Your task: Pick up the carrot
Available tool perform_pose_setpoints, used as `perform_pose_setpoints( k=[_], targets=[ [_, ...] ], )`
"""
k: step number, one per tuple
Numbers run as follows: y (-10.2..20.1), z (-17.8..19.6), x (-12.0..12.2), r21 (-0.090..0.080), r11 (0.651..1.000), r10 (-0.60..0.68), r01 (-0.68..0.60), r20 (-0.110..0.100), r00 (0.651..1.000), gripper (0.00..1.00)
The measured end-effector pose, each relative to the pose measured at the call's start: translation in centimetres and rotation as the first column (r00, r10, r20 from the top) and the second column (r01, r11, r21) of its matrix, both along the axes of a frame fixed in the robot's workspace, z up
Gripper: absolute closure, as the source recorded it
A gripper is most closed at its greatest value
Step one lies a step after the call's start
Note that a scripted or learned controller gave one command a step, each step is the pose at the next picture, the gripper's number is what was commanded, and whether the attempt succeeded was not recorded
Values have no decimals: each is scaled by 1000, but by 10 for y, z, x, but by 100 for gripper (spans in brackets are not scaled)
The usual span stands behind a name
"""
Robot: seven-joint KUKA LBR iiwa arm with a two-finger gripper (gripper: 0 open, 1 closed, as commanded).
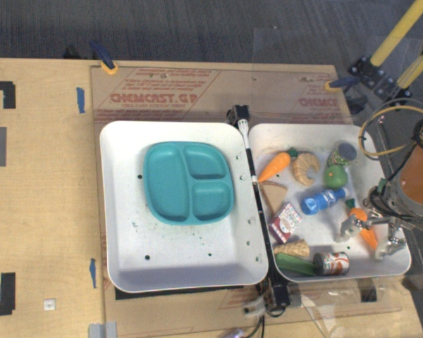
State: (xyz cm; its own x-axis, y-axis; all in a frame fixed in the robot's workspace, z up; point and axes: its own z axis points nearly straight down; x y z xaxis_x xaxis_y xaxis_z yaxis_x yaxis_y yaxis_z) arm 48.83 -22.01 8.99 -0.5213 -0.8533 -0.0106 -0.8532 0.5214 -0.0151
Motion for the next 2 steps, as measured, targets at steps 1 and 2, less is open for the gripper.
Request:
perform_pose_setpoints(
  k=[1, 2],
  targets=[
    [7, -1, -4, 10, 941, 339, -339, -7, 941, 0],
    [7, 12, 0, 4, 941, 337, -337, 5, 941, 100]
  ],
)
